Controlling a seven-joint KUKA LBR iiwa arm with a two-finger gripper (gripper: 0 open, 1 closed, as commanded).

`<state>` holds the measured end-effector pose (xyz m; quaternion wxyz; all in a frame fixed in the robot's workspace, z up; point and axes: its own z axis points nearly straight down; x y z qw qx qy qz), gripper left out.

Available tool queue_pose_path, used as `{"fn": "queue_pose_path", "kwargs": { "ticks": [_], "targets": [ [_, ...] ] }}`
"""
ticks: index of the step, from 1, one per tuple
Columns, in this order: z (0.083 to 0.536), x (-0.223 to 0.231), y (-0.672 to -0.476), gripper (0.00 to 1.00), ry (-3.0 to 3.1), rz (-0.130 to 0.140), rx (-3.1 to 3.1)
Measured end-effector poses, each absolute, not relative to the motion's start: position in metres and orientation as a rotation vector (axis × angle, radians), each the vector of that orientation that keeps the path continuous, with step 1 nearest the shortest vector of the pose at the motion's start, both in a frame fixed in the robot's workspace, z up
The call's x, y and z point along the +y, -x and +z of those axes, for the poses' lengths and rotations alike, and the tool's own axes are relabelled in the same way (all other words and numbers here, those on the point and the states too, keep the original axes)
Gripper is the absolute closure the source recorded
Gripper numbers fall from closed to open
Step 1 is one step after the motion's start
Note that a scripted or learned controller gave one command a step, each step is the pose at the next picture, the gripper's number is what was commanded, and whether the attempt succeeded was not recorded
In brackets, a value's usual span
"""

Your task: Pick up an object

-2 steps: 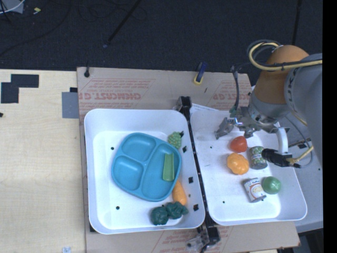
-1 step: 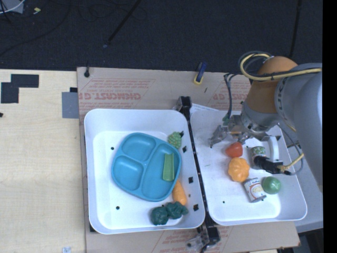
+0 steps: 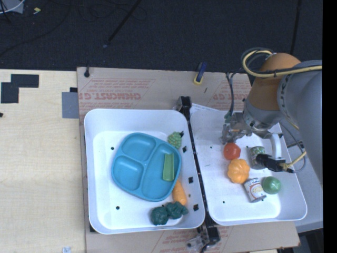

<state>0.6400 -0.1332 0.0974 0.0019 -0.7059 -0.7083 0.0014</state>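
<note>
Right of centre, over the right bin (image 3: 295, 212), the gripper (image 3: 230, 134) hung just above a red tomato (image 3: 231, 152); its grip state could not be told. An orange pumpkin (image 3: 238, 171) lay just below the tomato.

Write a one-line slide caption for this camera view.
KUKA arm's gripper poised just above a red tomato in the right bin; blue divided plate sits in the left bin.
</note>
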Motion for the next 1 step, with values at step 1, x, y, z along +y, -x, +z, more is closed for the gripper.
{"fn": "queue_pose_path", "kwargs": {
  "ticks": [1],
  "targets": [
    [0.1403, -0.1343, -0.6379, 1.00, 2.224, -0.002, -2.221]
  ]
}}
